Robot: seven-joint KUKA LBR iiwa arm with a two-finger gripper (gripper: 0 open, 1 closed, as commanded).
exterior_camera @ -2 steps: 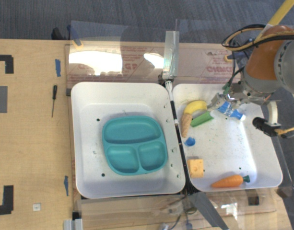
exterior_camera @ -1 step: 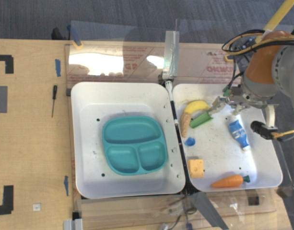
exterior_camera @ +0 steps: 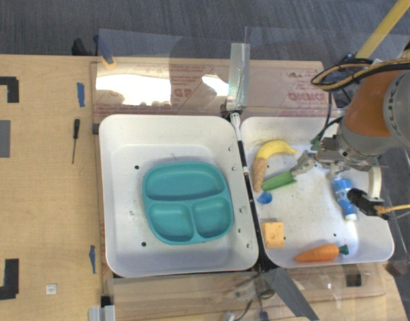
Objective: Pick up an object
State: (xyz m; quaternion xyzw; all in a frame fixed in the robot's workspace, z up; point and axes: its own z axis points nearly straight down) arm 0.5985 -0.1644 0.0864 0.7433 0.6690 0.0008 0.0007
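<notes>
Right now the arm (exterior_camera: 373, 105) leans in over the right bin (exterior_camera: 365, 246), its gripper (exterior_camera: 303, 164) low beside the green stick-shaped toy (exterior_camera: 279, 180), though I cannot tell how its jaws stand. Around that bin a yellow banana (exterior_camera: 273, 150) lies at eleven o'clock, a tan bread-like piece (exterior_camera: 259, 172) and small blue cap (exterior_camera: 265, 197) at nine, a cheese cube (exterior_camera: 274, 234) at seven, a carrot (exterior_camera: 318, 253) at six, and a blue-and-white tube (exterior_camera: 345, 198) toward three. Over in the left bin (exterior_camera: 118, 199) sits a teal divided plate (exterior_camera: 188, 202).

Claw (exterior_camera: 303, 163) touches green stick (exterior_camera: 281, 180) beside banana (exterior_camera: 274, 150).
</notes>
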